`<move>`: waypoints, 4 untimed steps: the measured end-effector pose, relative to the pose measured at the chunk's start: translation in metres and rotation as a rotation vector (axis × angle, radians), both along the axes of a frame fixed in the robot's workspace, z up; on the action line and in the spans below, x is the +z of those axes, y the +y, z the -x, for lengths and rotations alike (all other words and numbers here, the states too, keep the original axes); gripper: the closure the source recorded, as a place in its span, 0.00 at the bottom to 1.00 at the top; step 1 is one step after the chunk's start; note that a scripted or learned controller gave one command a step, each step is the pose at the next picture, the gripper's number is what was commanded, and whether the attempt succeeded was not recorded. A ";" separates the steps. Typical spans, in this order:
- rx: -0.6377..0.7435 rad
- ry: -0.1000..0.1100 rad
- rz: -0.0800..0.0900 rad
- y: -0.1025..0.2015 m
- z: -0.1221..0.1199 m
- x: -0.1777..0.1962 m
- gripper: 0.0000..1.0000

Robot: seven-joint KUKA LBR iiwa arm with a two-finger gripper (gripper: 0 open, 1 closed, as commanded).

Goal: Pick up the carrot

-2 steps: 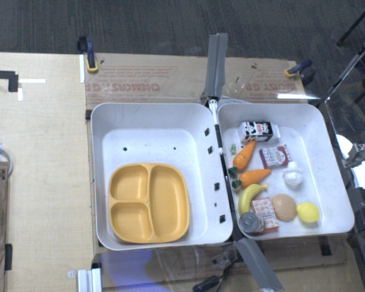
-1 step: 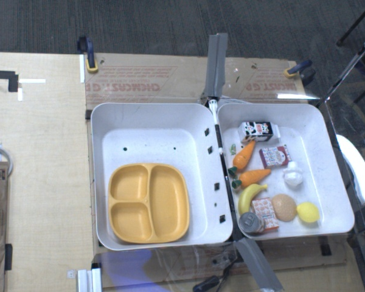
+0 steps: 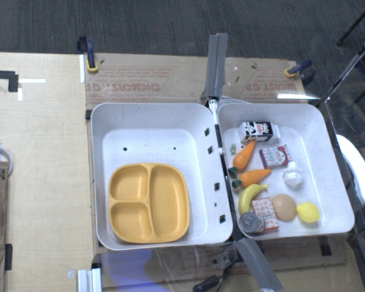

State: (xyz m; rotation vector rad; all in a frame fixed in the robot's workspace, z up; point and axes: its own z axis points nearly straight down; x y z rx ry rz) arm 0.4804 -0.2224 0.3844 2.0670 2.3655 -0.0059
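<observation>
Two orange carrots lie in the right bin (image 3: pixel 328 135) near its left wall. One carrot (image 3: pixel 244 154) slants up toward a black-and-white milk carton (image 3: pixel 257 130). The other carrot (image 3: pixel 253 177) lies flatter just below it, its green top pointing left.
The right bin also holds a banana (image 3: pixel 251 196), a lemon (image 3: pixel 307 212), a bread roll (image 3: pixel 285 207), a red packet (image 3: pixel 274 157), a white object (image 3: pixel 292 176), a small box (image 3: pixel 264 215) and a grey can (image 3: pixel 249 222). In the left bin (image 3: pixel 109 132) sits a yellow divided plate (image 3: pixel 149 201).
</observation>
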 end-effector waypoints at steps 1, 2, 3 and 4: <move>0.002 0.001 0.001 0.000 -0.002 0.008 1.00; -0.075 -0.001 -0.001 0.000 -0.079 0.056 1.00; 0.049 0.000 -0.001 0.000 -0.019 0.057 1.00; 0.051 0.002 0.000 0.000 -0.021 0.065 1.00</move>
